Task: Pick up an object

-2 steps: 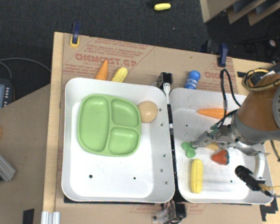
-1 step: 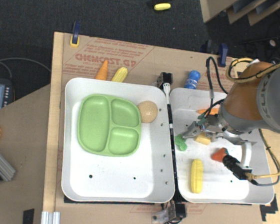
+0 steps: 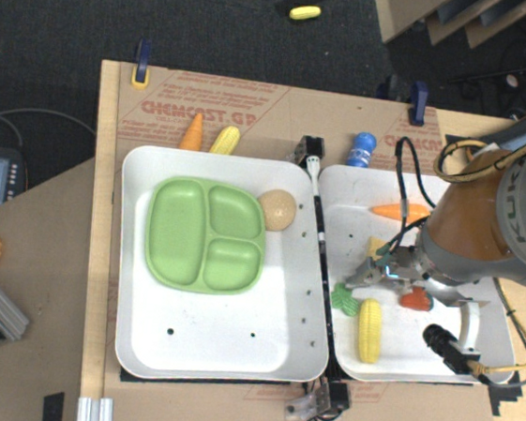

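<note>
Camera view: two white bins are seen side by side on a brown bench. The left bin [image 3: 220, 341] holds a green divided plate [image 3: 206, 235] in its upper half, with a tan ball [image 3: 278, 209] touching the plate's upper right corner.

In the right bin [image 3: 364, 193], right of frame centre, the gripper [image 3: 381, 270] is lowered near the bin's middle; whether it is apart or together cannot be told. A yellow corn cob [image 3: 370, 329] lies just below it, a green piece [image 3: 345, 305] to the cob's upper left, a red object [image 3: 415, 301] to the right and an orange carrot [image 3: 400, 211] above.

Behind the bins lie another carrot [image 3: 192, 132], a yellow item [image 3: 225, 139] and a blue bottle [image 3: 361, 150].
</note>
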